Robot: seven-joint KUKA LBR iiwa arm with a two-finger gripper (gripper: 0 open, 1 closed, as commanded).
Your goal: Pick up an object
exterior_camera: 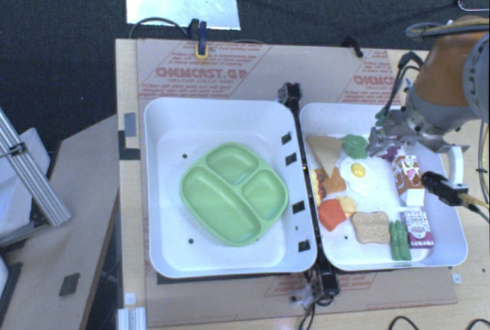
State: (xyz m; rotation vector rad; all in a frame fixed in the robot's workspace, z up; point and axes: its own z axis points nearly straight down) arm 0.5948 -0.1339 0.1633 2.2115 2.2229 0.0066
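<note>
a: where is the gripper point(380, 138)?

b: low over the right bin point(459, 248), at its upper edge, just beside a green toy vegetable point(354, 145) and above the fried egg point(364, 175). the grey arm point(452, 83) with its orange band comes in from the right.

a: are the fingers spread or pressed together?

b: i cannot tell; they are a dark blur against the toys, and nothing shows between them.

a: what lies in that bin?

b: a heap of toy food. a pale yellow cheese wedge point(325, 149) at the upper left, its tip pointing down toward the bin's middle. the fried egg lies flat, its long axis running from upper left to lower right. a red block point(331, 214) and a slice of toast point(371, 227) sit below it. a green pod point(399, 240) lies near the lower edge, long axis running up and down the view. two small cartons point(409, 179) point(417, 229) lie along the right side, both lengthwise up and down, the upper one tilted a little.

a: and the left bin point(164, 244)?

b: it holds a green divided plate point(233, 193), turned so its long compartment runs diagonally from upper left to lower right.
</note>
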